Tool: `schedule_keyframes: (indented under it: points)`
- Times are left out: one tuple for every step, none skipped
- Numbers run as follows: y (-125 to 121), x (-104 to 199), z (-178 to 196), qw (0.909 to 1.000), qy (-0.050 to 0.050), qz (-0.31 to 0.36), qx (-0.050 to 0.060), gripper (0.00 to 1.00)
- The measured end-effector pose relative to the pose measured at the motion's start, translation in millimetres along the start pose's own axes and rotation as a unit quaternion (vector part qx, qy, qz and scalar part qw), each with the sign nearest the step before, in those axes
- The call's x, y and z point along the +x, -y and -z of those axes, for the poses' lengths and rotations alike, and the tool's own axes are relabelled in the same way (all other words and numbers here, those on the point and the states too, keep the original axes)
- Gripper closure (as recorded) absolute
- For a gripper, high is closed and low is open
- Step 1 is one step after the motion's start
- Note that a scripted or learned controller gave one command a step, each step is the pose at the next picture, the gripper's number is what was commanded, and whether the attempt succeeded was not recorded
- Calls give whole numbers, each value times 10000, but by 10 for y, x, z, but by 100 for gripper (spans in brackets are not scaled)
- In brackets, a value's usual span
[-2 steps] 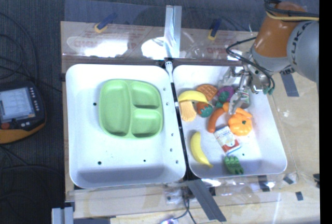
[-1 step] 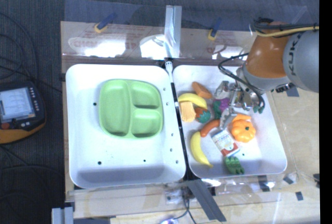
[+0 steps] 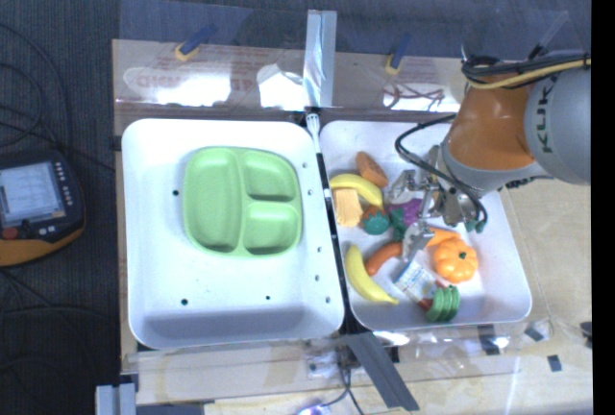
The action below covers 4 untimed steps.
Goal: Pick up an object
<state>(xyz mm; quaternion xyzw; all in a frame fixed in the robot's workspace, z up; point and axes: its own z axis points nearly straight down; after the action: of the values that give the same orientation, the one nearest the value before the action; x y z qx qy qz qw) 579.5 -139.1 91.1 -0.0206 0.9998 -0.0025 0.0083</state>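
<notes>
Low over the right bin, the claw was seen among the toy foods, reaching in from the right beneath the arm's orange band. Whether its fingers were spread or pressed together could not be told, since the metal parts were blurred into the clutter below. No object could be made out between them, so nothing was judged to be held.

The task's candidates were all gathered in that right bin: a purple piece directly under the claw, a small orange pumpkin just beside it, two bananas, a carrot-like piece and a green item nearer the front wall. A green divided plate was lying in the left bin, well apart.

The step in hand was judged to be the descent onto a chosen object. A firm closing on one piece would be called for next, then a straight lift, with care that crowded neighbours were not dragged along.
</notes>
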Motion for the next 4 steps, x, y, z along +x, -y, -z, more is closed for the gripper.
schedule_keyframes:
  points:
    - [-330,-144,-1,9995,-6,320,7,0]
    - [-300,-148,1,9988,-7,490,-14,0]
    - [-391,110,9,9999,22,150,-12,0]
    - [-453,298,14,9986,31,-532,-10,0]
